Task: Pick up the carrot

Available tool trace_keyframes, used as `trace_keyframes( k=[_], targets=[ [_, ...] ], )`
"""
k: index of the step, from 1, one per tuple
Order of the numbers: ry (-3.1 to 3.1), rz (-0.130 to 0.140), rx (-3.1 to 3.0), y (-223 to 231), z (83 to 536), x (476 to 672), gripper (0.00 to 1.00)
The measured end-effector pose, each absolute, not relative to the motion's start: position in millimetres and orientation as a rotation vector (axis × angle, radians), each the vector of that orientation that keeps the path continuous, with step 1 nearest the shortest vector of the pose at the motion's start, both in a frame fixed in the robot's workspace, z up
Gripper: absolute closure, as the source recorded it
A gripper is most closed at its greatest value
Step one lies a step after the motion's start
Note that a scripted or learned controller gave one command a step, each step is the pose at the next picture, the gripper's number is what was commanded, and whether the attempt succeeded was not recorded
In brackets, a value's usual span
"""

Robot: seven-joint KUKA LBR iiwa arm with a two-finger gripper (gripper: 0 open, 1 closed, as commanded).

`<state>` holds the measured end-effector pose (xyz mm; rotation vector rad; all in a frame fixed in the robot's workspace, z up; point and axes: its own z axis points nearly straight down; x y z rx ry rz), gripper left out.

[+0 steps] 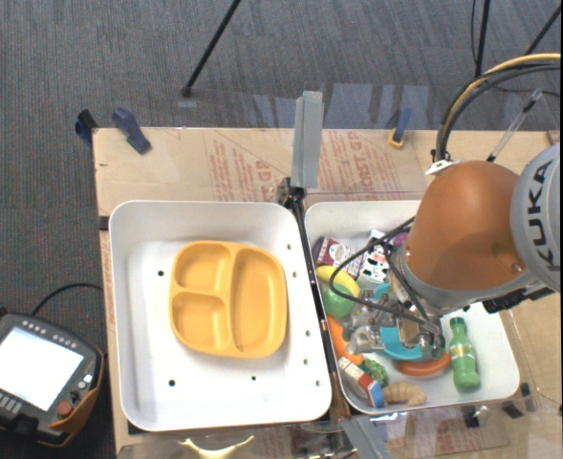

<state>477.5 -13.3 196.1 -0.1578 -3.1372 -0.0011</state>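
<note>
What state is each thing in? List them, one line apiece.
yellow plate: right side up, lying flat in the left bin.
green bottle: lying on its side in the right bin.
carrot: lying in the right bin near its left wall, not lifted.
gripper: low over the right bin's clutter, nothing seen in its grasp.
handheld screen: lit.

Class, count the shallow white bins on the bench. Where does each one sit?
2. The left bin holds a yellow divided plate; the right bin, beside it, holds mixed toys under the arm.
</note>
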Motion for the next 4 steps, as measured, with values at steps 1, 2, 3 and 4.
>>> trace_keyframes(
  k=[1,2,3,4],
  targets=[
    [-3.14,0.0,-0.096,-69,205,476.6,1.0],
    [-3.144,0.004,-0.133,-169,257,488.8,1.0],
    [-3.151,0.006,-0.135,-214,391,484.8,1.0],
    [-3.129,-0.012,0.031,-208,225,475.4,1.0]
  ],
)
